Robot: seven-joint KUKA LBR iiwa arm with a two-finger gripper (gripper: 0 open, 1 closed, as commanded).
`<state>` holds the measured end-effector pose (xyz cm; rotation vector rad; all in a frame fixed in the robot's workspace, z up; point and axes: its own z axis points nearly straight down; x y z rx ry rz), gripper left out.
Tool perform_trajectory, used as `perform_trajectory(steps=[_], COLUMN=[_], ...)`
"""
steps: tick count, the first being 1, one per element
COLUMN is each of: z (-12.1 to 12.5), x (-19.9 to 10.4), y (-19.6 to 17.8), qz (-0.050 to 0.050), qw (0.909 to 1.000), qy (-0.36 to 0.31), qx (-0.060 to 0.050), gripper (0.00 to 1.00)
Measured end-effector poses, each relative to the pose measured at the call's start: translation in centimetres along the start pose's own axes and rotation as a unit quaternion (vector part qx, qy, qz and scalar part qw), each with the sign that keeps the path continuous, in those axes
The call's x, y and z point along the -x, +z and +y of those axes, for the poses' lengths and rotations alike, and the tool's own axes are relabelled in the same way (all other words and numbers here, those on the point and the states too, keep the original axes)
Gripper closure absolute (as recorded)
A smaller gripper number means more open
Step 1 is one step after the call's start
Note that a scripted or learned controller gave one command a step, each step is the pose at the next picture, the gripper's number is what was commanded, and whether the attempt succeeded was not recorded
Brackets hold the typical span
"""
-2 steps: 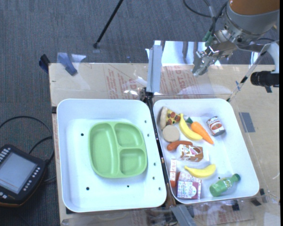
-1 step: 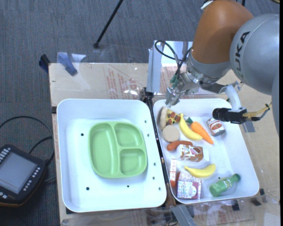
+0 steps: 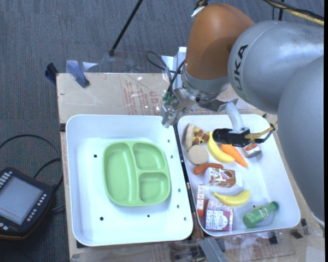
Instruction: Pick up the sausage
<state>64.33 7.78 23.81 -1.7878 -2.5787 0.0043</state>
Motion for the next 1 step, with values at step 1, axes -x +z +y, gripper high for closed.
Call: perform_trajectory(steps=[1], z=[-2.35], x=[6.20], y=[-19.94], qz=[-0.001], qw=[1.0000], qy=[0.004], qx=[0.002], gripper=[1.00])
